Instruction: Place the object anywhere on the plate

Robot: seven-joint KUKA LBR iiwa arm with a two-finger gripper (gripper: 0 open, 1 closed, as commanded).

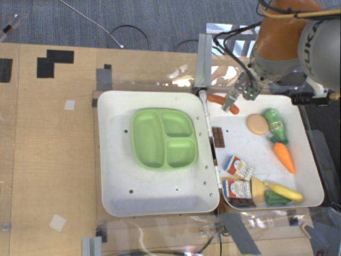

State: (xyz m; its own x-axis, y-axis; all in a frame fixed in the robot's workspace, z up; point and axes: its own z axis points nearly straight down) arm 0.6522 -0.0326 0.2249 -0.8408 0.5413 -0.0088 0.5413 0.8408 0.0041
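The sausage [220, 101] lies at the right bin's [311, 159] far left corner, long axis along the far wall, directly beneath the gripper [234, 101], whose jaws' state cannot be told.

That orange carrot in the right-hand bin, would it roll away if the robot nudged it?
Probably somewhat. The carrot looks round and tapered, so it would likely roll in a curve, not straight. It looks like smooth, stiff plastic, so it may be light and slip between fingers. The green toy touching its top might stop it rolling that way.
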